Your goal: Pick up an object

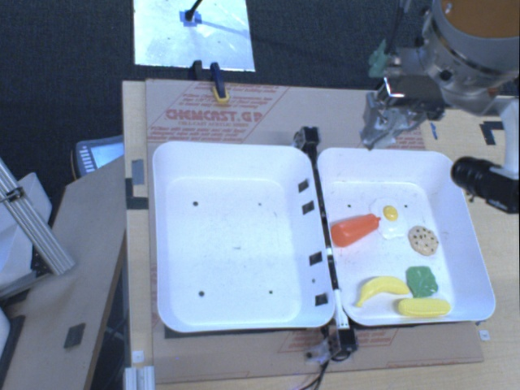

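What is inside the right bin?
The right bin holds a carrot, fried egg, cookie, banana, green piece and yellow piece; nothing looks covered.

Looks like a robotics lab — two shallow white bins (236, 165) set on a printed cardboard sheet (215, 108) atop a bare bench (89, 242), toy food (355, 230) as test pieces, loose cables (325, 352), an aluminium rail (32, 226) at left — nothing domestic.
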Controlling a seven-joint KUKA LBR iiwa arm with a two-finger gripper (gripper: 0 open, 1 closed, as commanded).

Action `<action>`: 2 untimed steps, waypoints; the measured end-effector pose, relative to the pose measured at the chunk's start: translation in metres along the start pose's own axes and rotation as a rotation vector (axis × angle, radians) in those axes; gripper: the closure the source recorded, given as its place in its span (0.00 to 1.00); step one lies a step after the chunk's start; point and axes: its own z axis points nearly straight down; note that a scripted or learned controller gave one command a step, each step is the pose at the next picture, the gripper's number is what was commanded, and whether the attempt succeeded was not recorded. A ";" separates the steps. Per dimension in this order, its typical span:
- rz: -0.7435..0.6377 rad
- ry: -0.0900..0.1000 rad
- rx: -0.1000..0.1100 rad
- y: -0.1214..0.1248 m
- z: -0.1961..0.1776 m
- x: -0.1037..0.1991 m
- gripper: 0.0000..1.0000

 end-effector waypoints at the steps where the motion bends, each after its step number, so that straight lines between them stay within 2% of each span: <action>1: -0.002 0.001 0.000 0.000 0.000 0.041 1.00; 2: -0.005 0.001 0.001 0.008 0.001 0.105 1.00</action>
